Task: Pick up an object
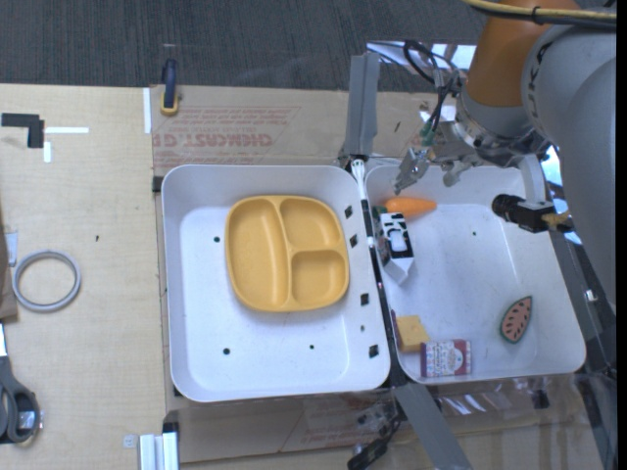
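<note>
Where the right bin (460, 277) comes closest to the camera, a small red-and-white carton (446, 358) lies against its near wall; the print on its face is too small to read. Just left of the carton, in the bin's near left corner, sits a yellow block (411, 332). A watermelon slice (516, 319) lies toward the bin's right wall, well apart from both.

Beyond the bin's left wall stands the left bin (186, 311), which holds a yellow plate (287, 253) with three compartments, lying flat.

Farther back in the right bin, against its left wall, lies a black-and-white item (395, 238) with a white tag trailing toward the camera; its markings cannot be made out. Just behind it, near the bin's far left corner, a carrot (411, 206) lies on the floor, its thick end pointing right.

Directly above the carrot's far side hangs the gripper (409, 169), tilted down and to the left at the end of the arm (549, 57). Nothing shows in its grasp, and whether it is spread or pressed together cannot be told. The carrot rests on the bin floor, close below the tip.

Behind both bins lies cardboard (235, 125) with red lettering that reads mirrored and stays illegible. Far to the left of the bins, a tape ring (44, 280) rests on the bench.
</note>
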Available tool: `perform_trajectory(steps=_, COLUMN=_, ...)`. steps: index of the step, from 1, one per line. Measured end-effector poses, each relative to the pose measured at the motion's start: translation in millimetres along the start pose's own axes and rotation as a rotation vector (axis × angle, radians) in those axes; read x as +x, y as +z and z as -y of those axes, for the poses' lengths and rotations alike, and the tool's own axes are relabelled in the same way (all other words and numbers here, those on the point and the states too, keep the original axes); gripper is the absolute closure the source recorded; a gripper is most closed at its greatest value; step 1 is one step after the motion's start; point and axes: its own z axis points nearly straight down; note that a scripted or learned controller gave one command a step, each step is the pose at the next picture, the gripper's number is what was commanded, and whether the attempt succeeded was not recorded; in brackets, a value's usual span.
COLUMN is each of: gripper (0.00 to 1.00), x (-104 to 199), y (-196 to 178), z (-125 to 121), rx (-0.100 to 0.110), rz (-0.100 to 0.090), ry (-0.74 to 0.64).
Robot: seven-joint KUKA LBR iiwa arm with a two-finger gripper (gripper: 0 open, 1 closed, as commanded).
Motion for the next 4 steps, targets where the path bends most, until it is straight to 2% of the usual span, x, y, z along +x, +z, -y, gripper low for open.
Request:
perform_trajectory(steps=1, gripper=0.0, x=-40.8, y=100.6, z=7.5, rx=0.001, rz=0.0, ry=-0.09)
perform_trajectory(steps=2, gripper=1.0, x=-39.8, y=91.6, z=8.2, rx=0.007, rz=-0.001, ry=-0.094)
perform_trajectory(steps=3, gripper=1.0, x=-26.6, y=0.2, z=4.4, rx=0.0, rz=0.0, ry=-0.053)
perform_trajectory(steps=4, gripper=0.0, x=-26.6, y=1.0, z=4.7, rx=0.001, rz=-0.001, ry=-0.053)
